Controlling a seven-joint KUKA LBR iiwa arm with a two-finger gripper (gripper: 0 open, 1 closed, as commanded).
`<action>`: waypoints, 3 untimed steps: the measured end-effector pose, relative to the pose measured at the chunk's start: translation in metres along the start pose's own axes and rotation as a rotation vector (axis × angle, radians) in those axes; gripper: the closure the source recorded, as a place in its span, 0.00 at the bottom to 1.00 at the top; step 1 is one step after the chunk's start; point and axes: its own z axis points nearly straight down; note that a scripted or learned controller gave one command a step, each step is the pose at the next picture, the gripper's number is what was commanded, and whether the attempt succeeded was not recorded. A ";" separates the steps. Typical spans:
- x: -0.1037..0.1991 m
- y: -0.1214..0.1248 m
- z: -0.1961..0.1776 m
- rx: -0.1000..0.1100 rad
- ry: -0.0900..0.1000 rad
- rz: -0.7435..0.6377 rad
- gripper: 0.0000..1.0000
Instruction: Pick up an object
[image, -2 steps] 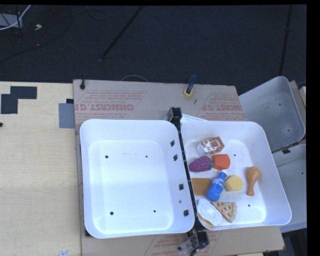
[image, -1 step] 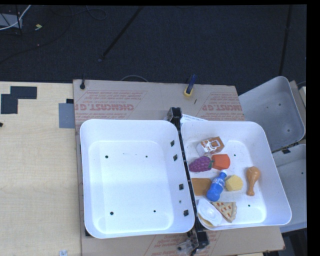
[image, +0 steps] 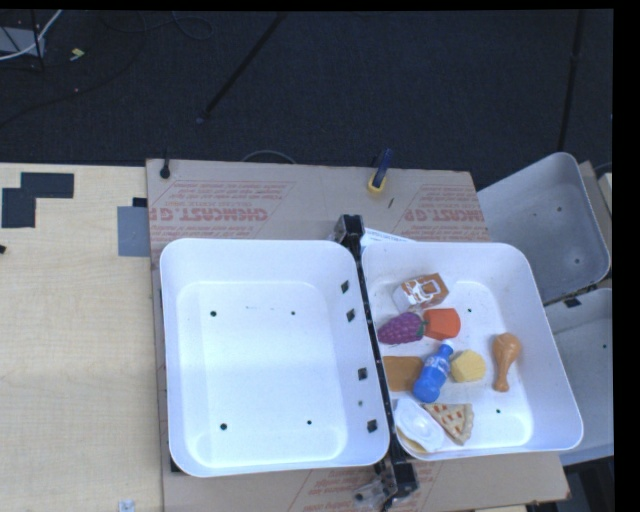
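Desk (image: 70, 330): a pale wooden surface is seen at the far left, marked with dark patches near its upper edge.
Cardboard sheet (image: 250, 205): brown, printed with red lettering, it is laid under both bins.
Left bin (image: 180, 350): a shallow white tray is shown, with small dark holes dotted across its floor.
Divider (image: 362, 340): the two bins are joined edge to edge along a dark strip with clips.
Right bin (image: 545, 390): a second white tray is pictured, in which all the toy food is gathered toward the left half.
Grapes (image: 401, 327): a purple bunch is seen just beside the divider, touching the tomato.
Bread slice (image: 402, 372): a brown piece is laid below the grapes, against the bottle.
Carton (image: 424, 290): a small white and orange box is set at the top of the cluster.
Tomato (image: 442, 323): a red piece is placed under the carton.
Bottle (image: 433, 373): blue, it is tilted between the bread slice and the yellow piece.
White dish (image: 418, 424): it is rested at the bin's lower edge, touching the pizza slice.
Pizza slice (image: 452, 418): a wedge is laid below the bottle.
Yellow piece (image: 467, 366): it is set just right of the bottle.
Drumstick (image: 505, 358): it is laid apart, furthest right.
Clamp (image: 379, 172): a blue and yellow clip is fixed at the cardboard's top edge.
End effector: its state cannot be told.
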 end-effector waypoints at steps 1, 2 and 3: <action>0.000 0.000 0.000 0.000 0.000 0.000 1.00; 0.000 0.000 0.000 0.000 0.000 -0.001 1.00; 0.000 0.000 0.000 0.000 0.000 -0.001 1.00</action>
